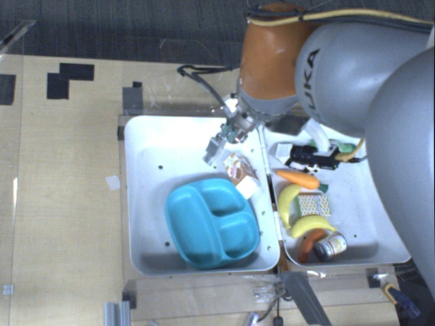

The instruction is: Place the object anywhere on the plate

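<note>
One small brown-and-white packet [238, 170] looks to be the object in question (nothing else loose lies in that bin); it rests on the floor of the left-hand white bin [146, 202], at the upper right rim of the blue plate [204, 233] and hard by the wall between the two bins. It is not on the plate yet. Just above and left of it in the frame hangs the hand [219, 147], near the packet but not visibly on it, and whether it is spread or closed I cannot tell from this angle. I judge the pick is the step in hand: the next move calls for settling squarely over the packet, taking it, then a short carry down-frame to any of the plate's bare compartments. The right-hand bin [363, 212] holds a carrot [298, 178], bananas [288, 199], a patterned box [312, 204] and a can [332, 245]. Both bins sit on the pale tabletop [61, 202].
</note>
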Robot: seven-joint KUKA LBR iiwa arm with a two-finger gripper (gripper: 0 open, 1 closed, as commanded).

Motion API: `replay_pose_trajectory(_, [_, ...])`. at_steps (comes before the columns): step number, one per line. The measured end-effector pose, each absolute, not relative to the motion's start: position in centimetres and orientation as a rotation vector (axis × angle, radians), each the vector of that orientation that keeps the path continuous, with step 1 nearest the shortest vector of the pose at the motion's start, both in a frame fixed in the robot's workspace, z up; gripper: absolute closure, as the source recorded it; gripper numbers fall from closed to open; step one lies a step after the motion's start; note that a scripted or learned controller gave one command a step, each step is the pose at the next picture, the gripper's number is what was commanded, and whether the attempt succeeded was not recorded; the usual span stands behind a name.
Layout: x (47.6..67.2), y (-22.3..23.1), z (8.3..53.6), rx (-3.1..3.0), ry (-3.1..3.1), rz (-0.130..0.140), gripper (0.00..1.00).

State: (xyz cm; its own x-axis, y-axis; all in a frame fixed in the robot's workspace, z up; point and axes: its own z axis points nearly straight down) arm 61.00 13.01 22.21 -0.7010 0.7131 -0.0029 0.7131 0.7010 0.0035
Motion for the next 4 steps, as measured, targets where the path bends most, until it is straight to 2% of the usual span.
replay_pose_trajectory(1, [61.2,13.2,23.0,1.200,2.895,0.004,1.00])
replay_pose_trajectory(2, [51.1,6.5,18.1,1.156,2.921,0.000,1.00])
replay_pose_trajectory(3, [51.1,6.5,18.2,1.156,2.921,0.000,0.00])
replay_pose_trajectory(4, [51.3,6.6,18.9,1.150,2.923,0.001,1.00])
